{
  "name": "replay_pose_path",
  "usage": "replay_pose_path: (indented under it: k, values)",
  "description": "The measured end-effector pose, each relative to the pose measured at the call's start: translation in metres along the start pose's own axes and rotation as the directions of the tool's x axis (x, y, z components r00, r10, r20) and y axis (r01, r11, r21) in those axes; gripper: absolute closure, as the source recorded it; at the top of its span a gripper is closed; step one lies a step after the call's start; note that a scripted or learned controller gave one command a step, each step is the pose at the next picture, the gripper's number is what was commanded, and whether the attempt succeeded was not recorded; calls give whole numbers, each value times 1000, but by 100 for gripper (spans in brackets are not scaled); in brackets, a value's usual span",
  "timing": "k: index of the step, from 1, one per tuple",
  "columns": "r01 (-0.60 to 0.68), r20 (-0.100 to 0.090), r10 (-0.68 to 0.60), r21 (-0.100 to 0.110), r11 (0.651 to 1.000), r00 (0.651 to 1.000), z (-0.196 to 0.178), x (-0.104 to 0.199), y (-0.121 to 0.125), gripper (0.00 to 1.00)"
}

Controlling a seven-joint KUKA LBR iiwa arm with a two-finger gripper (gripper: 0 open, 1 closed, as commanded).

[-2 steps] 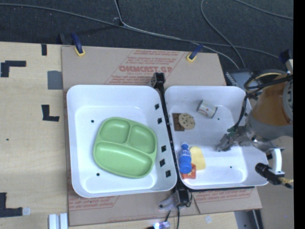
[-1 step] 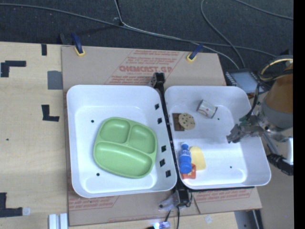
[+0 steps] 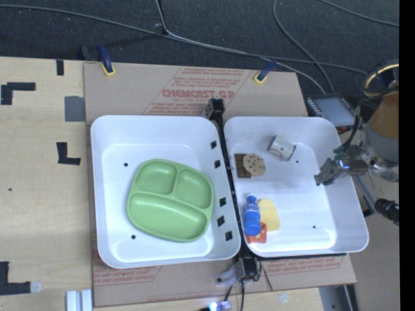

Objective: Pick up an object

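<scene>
Camera view looks down on two white bins sitting side by side on the surface [image 3: 39, 173]. We see a green plate [image 3: 170, 199] with three sections lying flat in the left bin [image 3: 107, 135]. In the right bin [image 3: 324, 232] we see a blue bottle [image 3: 251, 218] lying near the front, by the wall between the bins. A yellow thing [image 3: 269, 214] touches the bottle on its right side. A brown round cookie-like thing [image 3: 253, 164] sits a bit farther back, and a small grey and white box [image 3: 281, 148] lies near the back of that bin. We see the arm [image 3: 382, 125] come in from the right. Its end effector [image 3: 331, 172] is at the right edge of the right bin, well apart from all the things. It has nothing in it. We cannot tell how far open it is, because it looks small and dark.
</scene>
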State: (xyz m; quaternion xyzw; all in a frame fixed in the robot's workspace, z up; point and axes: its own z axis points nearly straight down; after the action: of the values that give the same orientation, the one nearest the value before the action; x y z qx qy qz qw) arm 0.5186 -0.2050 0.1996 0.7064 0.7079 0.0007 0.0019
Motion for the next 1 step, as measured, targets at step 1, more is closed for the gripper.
replay_pose_path:
  k: [1]
  values:
    - [-1, -1, 1, 3, 1000, 1000, -9, 0, 1, 100]
